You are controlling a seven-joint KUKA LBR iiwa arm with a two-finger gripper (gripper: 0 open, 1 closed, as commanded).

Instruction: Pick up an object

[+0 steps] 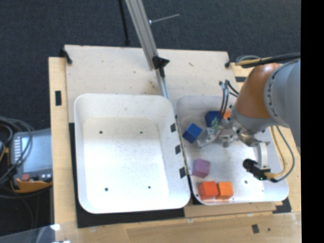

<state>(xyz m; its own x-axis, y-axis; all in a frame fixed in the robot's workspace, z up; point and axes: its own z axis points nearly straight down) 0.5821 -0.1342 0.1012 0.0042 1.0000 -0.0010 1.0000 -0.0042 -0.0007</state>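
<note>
Approach step, we judge. Pincer (211, 137) low in the right bin (276, 194), beside the blue cube (192, 132); its spread we cannot tell. Next: centre over cube, then close.

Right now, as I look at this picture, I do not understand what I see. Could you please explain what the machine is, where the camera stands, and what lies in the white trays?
The camera sits above a wooden bench and looks down at a slant. The grey machine with the orange band is a robot arm, reaching in from the right. Its gripper hangs low over the right bin. That bin holds small blocks: a blue cube beside the gripper, another blue block partly hidden by the arm, a purple cube, and two orange blocks at the near rim. The left bin sits alongside. Whether anything is held cannot be seen.
</note>
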